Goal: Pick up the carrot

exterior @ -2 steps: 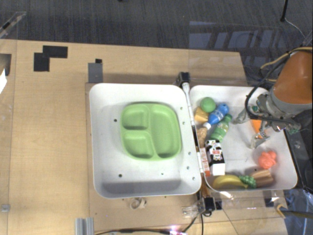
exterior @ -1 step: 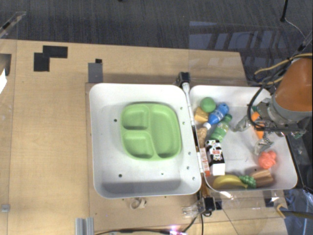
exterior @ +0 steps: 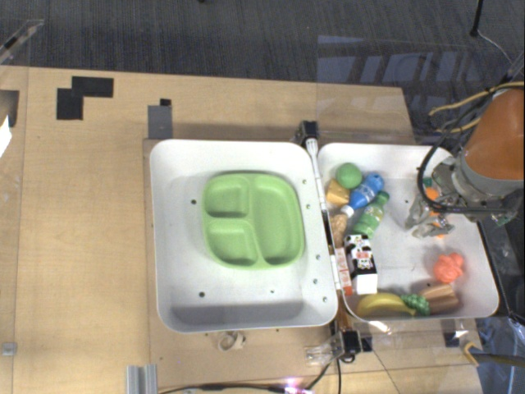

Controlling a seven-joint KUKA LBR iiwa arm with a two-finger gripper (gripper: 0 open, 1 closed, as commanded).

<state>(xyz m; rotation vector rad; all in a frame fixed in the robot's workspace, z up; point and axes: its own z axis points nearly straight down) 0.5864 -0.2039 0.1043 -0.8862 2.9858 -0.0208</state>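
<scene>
Desk point(exterior: 82, 245) carries two white bins: left bin point(exterior: 176, 302) with green divided tray point(exterior: 250, 220), right bin point(exterior: 484, 298) with the clutter. Arm point(exterior: 500, 138) hangs over the right bin's upper right. Step: descent onto the carrot point(exterior: 435, 194), a small orange bit right at the gripper point(exterior: 428, 220). Fingers look closed around it, but it's too small to be sure; can't tell. Next: lift straight up and check hold.

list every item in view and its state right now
green divided plate: flat in left bin, compartments bare
green ball: right bin, top left
blue bottle: lying on its side
green bottle: lying on its side
milk carton: lying down
banana: lying at bottom wall
orange item: loose on bin floor
gripper: low over right bin
</scene>
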